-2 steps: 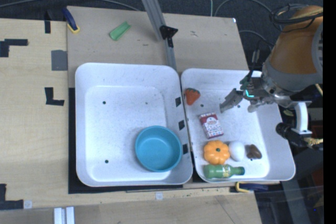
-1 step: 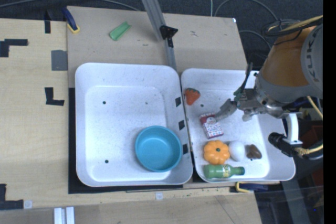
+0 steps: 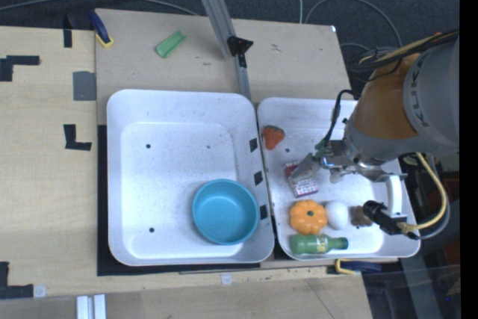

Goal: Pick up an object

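The claw [image 3: 317, 159] hung over a small packet [image 3: 303, 178] in the right bin [image 3: 299, 110]; whether it gripped, I could not tell. The packet looked light and crinkly, best pinched across its flat sides.

White letters run along the grey link of the arm [image 3: 437, 97], above the orange band [image 3: 385, 104] and up-right of the gripper [image 3: 323, 160]; they look like part of "KUKA" but are cut off and blurred. The small packet [image 3: 302, 181] just beside the gripper bears print too small to read.
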Available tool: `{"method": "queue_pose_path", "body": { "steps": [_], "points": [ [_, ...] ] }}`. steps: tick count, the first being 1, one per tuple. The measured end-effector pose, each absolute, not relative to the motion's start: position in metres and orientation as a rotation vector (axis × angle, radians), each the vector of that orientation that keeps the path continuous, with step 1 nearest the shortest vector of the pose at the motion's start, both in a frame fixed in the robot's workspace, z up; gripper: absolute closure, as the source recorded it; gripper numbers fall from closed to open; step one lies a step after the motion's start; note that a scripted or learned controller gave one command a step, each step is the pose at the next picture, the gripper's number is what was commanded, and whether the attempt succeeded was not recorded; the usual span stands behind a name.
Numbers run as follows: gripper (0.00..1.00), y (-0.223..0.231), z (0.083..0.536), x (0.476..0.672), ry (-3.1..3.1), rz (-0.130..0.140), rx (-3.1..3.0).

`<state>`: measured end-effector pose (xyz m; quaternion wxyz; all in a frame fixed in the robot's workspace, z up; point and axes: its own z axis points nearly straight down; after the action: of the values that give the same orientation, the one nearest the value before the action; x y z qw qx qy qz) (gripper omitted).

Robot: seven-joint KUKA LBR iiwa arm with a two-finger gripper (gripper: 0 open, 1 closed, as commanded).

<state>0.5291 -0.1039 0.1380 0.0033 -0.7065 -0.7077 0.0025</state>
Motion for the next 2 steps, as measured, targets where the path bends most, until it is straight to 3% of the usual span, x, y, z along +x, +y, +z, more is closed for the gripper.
{"method": "queue_pose_path", "body": {
  "steps": [1,2],
  "points": [
    [0.00,-0.104,0.087,0.529,-2.224,0.003,-2.221],
    [1.00,-0.103,0.099,0.529,-2.222,0.001,-2.217]
  ]
}}
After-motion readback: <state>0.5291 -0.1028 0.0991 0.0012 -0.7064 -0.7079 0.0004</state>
